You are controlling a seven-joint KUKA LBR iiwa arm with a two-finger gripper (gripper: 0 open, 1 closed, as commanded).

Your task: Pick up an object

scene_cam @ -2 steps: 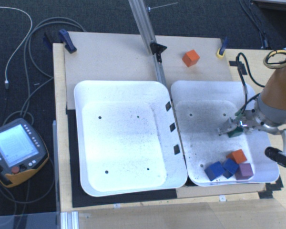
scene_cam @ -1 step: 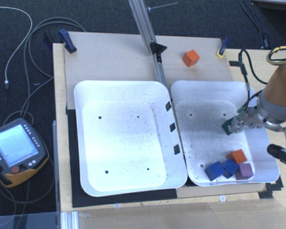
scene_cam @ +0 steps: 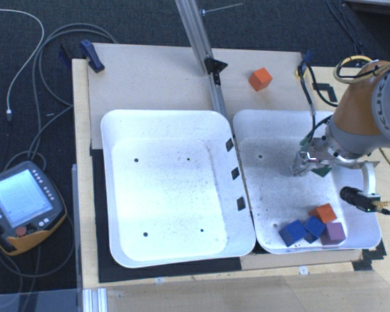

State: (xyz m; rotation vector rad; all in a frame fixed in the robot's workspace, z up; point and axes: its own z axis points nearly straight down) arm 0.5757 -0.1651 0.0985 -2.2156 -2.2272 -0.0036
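Note:
The right bin (scene_cam: 273,142) holds a cluster of blocks near its front right corner: an orange block (scene_cam: 324,212), two blue blocks (scene_cam: 291,233) (scene_cam: 314,227) and a purple block (scene_cam: 334,233). My gripper (scene_cam: 303,164) hangs low over the middle of this bin, behind the cluster and to its left. A small green piece (scene_cam: 322,170) shows right beside the gripper's right side, partly hidden by the wrist; I cannot tell whether it is touched or held.
The left bin (scene_cam: 117,132) lies beside the right one. An orange cube (scene_cam: 260,78) rests on the bench behind the right bin. A metal post (scene_cam: 194,25) rises at the back between the bins. A teach pendant (scene_cam: 19,203) lies off the bench to the left.

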